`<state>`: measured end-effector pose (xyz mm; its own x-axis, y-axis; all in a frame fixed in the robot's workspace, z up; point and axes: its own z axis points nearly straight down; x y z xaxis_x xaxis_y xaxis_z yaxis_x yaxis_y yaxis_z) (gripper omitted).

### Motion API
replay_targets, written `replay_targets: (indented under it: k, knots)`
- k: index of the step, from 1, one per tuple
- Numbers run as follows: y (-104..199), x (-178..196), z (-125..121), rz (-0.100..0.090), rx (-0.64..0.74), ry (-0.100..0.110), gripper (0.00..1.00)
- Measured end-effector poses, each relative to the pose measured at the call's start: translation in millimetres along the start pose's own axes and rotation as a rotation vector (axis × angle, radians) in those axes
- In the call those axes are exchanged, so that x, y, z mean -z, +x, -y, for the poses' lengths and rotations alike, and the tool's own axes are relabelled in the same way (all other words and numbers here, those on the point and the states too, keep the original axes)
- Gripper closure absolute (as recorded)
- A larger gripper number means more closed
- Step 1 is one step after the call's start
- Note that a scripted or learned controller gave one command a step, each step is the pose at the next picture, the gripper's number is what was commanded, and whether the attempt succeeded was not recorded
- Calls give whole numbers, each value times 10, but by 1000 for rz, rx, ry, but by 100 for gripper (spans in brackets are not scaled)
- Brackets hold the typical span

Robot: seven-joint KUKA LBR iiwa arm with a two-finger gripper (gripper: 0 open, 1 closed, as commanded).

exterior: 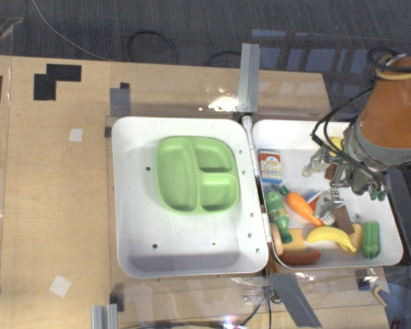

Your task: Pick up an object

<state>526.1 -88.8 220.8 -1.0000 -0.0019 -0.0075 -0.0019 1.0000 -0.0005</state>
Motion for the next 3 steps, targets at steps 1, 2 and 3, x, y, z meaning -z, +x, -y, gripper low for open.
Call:
replay_targets:
  k: [1,2,3]
  knots:
    - [-9,-897,-30,-8,79,-2,0]
    - [218,-1292,-20,13,95,5,0]
    - [6,-1298,19,9,98,2,0]
